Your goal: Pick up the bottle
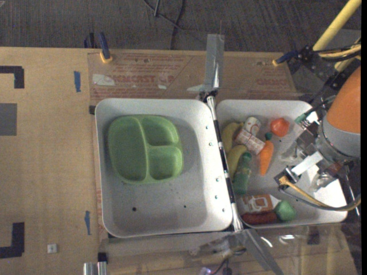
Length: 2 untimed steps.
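Item 1, my gripper [309, 168]: hanging over the right side of the right bin [261, 106], beneath my grey wrist and orange band. Cables and brackets cover the tip, so I cannot tell how it is set. Nothing visibly sits in it. It stands well to the right of the bottle, with the carrot between us, so I judge the approach not yet made.

Item 2, carrot [266, 157]: orange, tapered, smooth plastic, lying lengthwise near to far, just left of my gripper.

Item 3, bottle [242, 173]: green, slim, rounded shoulders, glossy plastic, lying on its side along the bin's left wall, cap end pointing far. It rests against the lower banana, which likely keeps it from rolling. A grasp across its narrow width looks the sensible choice; the wall crowds its left flank.

Item 4, 2 bananas [231, 145]: yellow, curved, matt, pressed against the left wall, far of the bottle.

Item 5, small labelled can [249, 139]: cylindrical, tipped over, paper-like wrap, between bananas and carrot.

Item 6, tomato [280, 126]: red-orange, round, shiny, at the far side.

Item 7, flat carton [258, 201] and red sausage [259, 217], with a green rounded piece [285, 211], at the near edge.

Item 8, left bin [166, 211]: white, shallow, holding a green 3-compartment plate [146, 148], moulded plastic, rounded corners.
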Motion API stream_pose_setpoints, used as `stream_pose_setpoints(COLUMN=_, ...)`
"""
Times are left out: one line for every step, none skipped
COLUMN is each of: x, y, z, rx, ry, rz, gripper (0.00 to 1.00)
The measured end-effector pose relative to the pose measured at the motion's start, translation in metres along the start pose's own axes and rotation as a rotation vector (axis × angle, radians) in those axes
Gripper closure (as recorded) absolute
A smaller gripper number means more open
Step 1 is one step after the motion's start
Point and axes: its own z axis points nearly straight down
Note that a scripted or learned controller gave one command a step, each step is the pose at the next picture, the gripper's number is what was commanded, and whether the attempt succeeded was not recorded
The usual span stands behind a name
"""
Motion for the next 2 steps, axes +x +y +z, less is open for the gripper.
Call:
stream_pose_setpoints(x=0.036, y=0.046, z=0.132, rx=-0.007, ry=0.012, rz=-0.007, gripper=0.00)
stream_pose_setpoints(x=0.009, y=0.056, z=-0.062, rx=-0.004, ry=0.006, rz=0.268, gripper=0.00)
